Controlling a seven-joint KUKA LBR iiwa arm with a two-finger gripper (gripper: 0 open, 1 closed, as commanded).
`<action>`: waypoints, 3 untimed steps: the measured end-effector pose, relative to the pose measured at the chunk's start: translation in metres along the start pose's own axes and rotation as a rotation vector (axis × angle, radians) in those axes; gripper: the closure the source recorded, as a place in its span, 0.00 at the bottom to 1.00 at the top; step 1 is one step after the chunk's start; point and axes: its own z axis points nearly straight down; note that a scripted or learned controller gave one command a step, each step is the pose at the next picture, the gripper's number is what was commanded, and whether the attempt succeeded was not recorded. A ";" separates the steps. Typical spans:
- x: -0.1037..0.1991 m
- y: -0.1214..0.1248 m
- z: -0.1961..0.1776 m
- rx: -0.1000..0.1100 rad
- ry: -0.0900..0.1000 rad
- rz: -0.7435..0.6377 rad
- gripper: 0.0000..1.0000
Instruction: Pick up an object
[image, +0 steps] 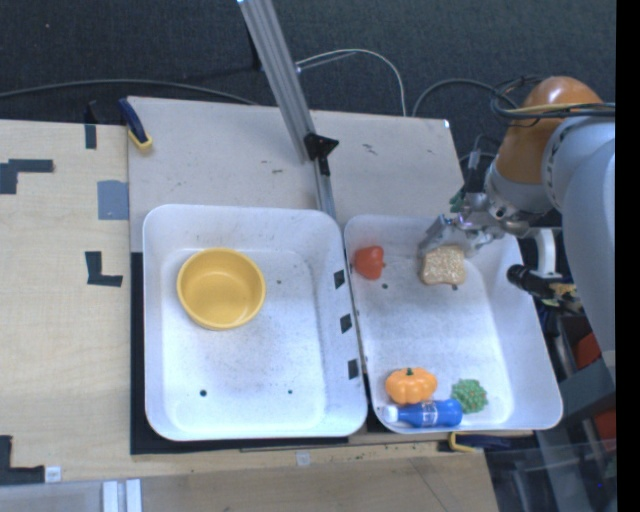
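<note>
In the right bin (520, 330), far end, the gripper (447, 240) sits right over the tan sponge-like block (443, 266); can't tell its state or whether it holds the block. Best: centre on the block, close firmly, lift straight, avoiding the tomato (369, 261).

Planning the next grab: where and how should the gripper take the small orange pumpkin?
Grip the pumpkin across its rounded sides, coming straight down from above. Its stem points up, and the blue bottle touches its near side, so close along the free left-right axis.
</note>
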 end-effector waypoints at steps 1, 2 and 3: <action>-0.001 0.000 0.016 -0.001 -0.002 0.001 0.00; 0.000 0.000 0.007 -0.001 -0.003 -0.001 1.00; -0.009 0.000 -0.050 -0.013 -0.002 0.001 1.00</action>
